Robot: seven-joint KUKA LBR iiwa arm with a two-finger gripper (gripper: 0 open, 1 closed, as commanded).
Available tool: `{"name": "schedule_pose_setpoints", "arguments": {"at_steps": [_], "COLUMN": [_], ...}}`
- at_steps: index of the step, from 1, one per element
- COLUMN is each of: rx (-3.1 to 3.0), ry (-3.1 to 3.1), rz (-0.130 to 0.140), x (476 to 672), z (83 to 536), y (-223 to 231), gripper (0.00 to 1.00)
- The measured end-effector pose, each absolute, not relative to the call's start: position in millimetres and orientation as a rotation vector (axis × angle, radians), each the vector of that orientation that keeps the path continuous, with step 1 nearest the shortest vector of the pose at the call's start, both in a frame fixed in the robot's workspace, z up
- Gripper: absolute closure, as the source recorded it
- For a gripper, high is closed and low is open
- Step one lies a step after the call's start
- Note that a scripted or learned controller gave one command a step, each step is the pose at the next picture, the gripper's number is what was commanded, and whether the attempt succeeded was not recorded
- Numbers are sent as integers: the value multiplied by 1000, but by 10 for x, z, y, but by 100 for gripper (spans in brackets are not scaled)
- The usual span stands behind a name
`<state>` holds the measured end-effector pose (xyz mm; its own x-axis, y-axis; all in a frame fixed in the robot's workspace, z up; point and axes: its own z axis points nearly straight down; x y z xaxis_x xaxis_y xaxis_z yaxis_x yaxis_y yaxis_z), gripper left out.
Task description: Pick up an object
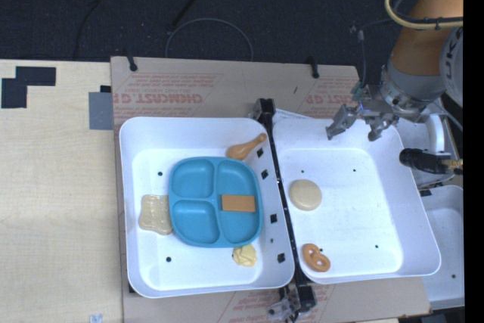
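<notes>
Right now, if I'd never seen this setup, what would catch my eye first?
Probably the bright blue divided plate in the left bin, with a small orange-brown block lying in one compartment. Next, the arm's end effector hanging over the right bin's far edge, near the top right. In that bin lie a pale round bun and a small pretzel.

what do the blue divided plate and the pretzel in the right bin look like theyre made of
Blue divided plate: likely moulded plastic, with a uniform colour, smooth satin surface and rounded compartment ridges. Pretzel: probably toy plastic or rubber, orange-brown and faintly glossy; too small to tell for certain.
</notes>
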<state>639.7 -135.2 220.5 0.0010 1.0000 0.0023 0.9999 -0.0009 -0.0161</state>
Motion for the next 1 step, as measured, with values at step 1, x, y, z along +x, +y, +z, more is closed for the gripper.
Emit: {"name": "schedule_pose_setpoints", "arguments": {"at_steps": [1], "rx": [-2219], "ry": [-2220], "rz": [3], "x": [6422], "z": [2286], "y": [-1354], "gripper": [0]}}
